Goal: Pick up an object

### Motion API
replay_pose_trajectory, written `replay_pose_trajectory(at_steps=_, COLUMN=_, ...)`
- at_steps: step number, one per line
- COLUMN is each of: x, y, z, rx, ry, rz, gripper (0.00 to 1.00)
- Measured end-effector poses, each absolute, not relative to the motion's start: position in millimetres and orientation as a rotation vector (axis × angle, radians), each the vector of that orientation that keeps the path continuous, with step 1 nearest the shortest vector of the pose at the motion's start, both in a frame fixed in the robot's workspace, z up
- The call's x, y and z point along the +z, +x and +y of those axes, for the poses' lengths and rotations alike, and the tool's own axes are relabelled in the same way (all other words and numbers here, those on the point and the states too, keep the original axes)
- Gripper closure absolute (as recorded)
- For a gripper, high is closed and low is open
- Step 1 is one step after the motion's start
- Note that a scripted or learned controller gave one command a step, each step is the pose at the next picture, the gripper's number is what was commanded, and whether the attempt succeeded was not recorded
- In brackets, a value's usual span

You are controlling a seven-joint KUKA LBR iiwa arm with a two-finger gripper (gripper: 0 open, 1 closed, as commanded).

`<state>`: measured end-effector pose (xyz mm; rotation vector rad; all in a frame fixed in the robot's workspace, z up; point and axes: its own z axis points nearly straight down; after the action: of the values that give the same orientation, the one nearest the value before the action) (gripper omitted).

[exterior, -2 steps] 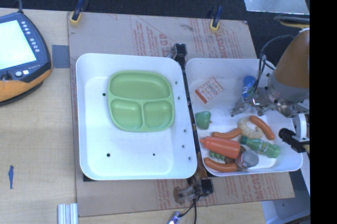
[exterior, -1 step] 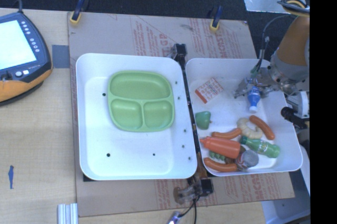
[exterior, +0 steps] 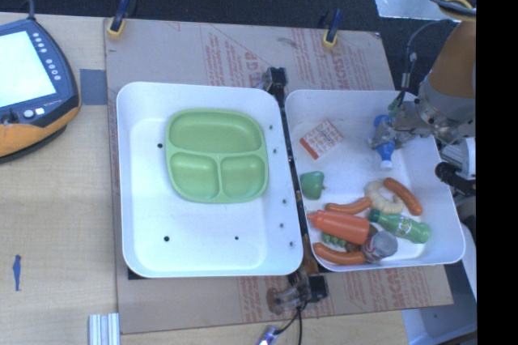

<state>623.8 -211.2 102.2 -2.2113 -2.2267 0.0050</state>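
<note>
My claw [exterior: 387, 142] hangs low over the upper right part of the right bin [exterior: 441, 258], reaching in from the right edge with my grey wrist and orange band behind it; whether it is spread or pressed together I cannot tell, because the tip is a small blur of grey and blue against the white floor. Nothing is visibly pinched in it. The things I could pick lie in this same bin: a small red and white packet [exterior: 321, 138] sits to the left of my claw, near the bin's upper left, and a green pepper [exterior: 312, 184] lies below it by the left wall. Toward the lower part are an orange carrot-like piece [exterior: 340, 225], a green bottle [exterior: 401, 227] on its side, a couple of sausages [exterior: 403, 196], a pale ring-shaped thing [exterior: 380, 197] and a grey can [exterior: 381, 246], all crowded close together, some touching. The left bin [exterior: 137, 250] holds a green divided plate [exterior: 217, 155], lying flat in its upper half. On the bench's far left rests a control pendant [exterior: 32, 88] with a bright screen.
</note>
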Motion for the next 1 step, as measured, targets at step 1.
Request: replay_pose_trajectory(at_steps=1, x=139.0, y=656.5, z=-143.1, rx=0.003, ry=-2.214, rz=-2.225, gripper=1.00)
